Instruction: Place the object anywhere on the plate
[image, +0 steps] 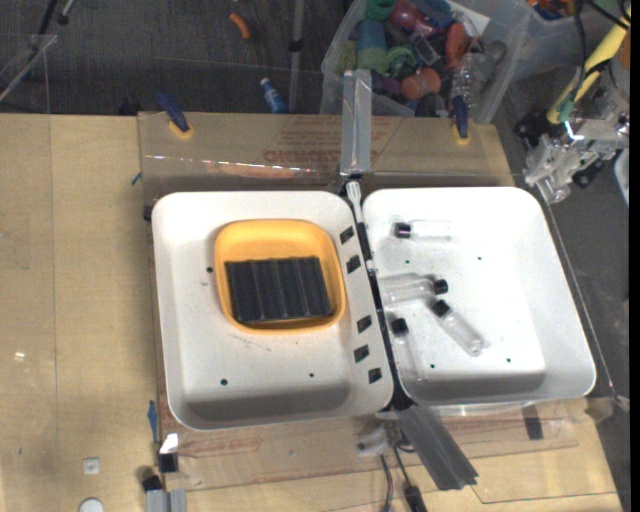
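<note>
Camera view: dark ribbed object flat at centre of yellow plate, left bin. Placement judged done. Gripper beyond right bin far right corner; open or closed, cannot tell.

Arm at upper right, raised

No legible text, brand, number or sign is present. Faint reddish printing stands on the clear plastic sheet behind the bins, but its characters are too blurred to read.
</note>
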